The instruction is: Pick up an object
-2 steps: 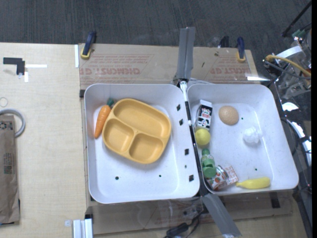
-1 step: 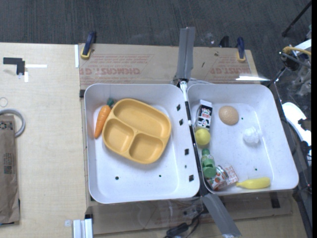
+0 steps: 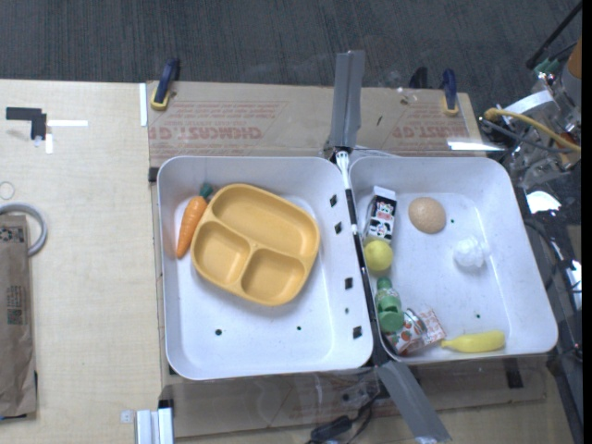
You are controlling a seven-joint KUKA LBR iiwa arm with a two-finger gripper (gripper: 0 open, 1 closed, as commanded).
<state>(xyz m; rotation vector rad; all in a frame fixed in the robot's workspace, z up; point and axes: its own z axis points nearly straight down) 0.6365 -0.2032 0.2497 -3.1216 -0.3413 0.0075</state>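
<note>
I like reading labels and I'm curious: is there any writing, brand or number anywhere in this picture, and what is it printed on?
Red lettering on the cardboard sheet behind the bins: printed upside down from this camera, too blurred to read with certainty.
Small black-and-white carton in the right bin: dark markings, unreadable.
Red and white packet near the banana: print too small to read.
Brown paper bag at the left edge: a dark printed patch, illegible.

We saw a light wood bench with brown cardboard laid on top at the back, held by blue clamps. Two shallow white bins sat side by side on it, the left bin touching the right bin. A brown paper bag lay at the left edge.
</note>
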